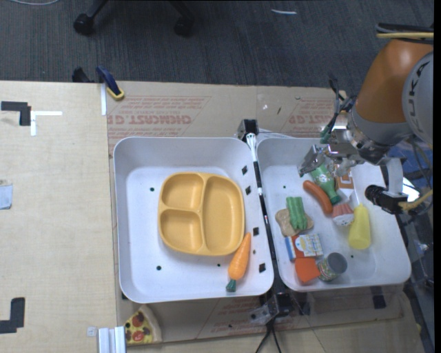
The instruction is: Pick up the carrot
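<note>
Approach not begun: gripper hovers over the right bin, fingers' state unclear.
Carrot lies in the left bin beside the yellow plate; next, cross over.

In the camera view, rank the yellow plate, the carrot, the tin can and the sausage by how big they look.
Largest to smallest:
1. plate
2. carrot
3. sausage, close to the carrot in length but thinner
4. can

We take this for a robotics lab: a plywood bench with taped marks, cardboard sheeting, an office-chair base on grey carpet beyond its far edge.
</note>
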Motion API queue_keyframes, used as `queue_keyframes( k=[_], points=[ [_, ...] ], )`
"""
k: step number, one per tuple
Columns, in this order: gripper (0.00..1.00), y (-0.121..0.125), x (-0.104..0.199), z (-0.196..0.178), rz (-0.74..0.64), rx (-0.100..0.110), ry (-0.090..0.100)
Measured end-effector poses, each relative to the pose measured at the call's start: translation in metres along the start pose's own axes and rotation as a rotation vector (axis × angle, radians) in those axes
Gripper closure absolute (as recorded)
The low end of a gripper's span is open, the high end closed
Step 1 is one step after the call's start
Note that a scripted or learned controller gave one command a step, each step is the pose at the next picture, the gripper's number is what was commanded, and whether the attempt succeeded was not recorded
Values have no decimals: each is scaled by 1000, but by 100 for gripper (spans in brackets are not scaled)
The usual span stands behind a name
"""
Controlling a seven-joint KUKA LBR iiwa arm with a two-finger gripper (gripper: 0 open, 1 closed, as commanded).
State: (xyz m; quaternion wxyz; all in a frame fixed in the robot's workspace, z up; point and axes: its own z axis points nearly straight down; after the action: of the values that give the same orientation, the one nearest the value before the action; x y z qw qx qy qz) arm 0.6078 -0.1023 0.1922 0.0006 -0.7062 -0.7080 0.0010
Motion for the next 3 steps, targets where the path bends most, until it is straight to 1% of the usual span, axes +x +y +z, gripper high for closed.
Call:
queue_keyframes(
  k=[1,2,3],
  points=[
    [0,-4,119,1,74,0,0],
    [0,-66,173,2,123,2,-1],
    [0,-122,221,97,-81,-11,3]
  ],
)
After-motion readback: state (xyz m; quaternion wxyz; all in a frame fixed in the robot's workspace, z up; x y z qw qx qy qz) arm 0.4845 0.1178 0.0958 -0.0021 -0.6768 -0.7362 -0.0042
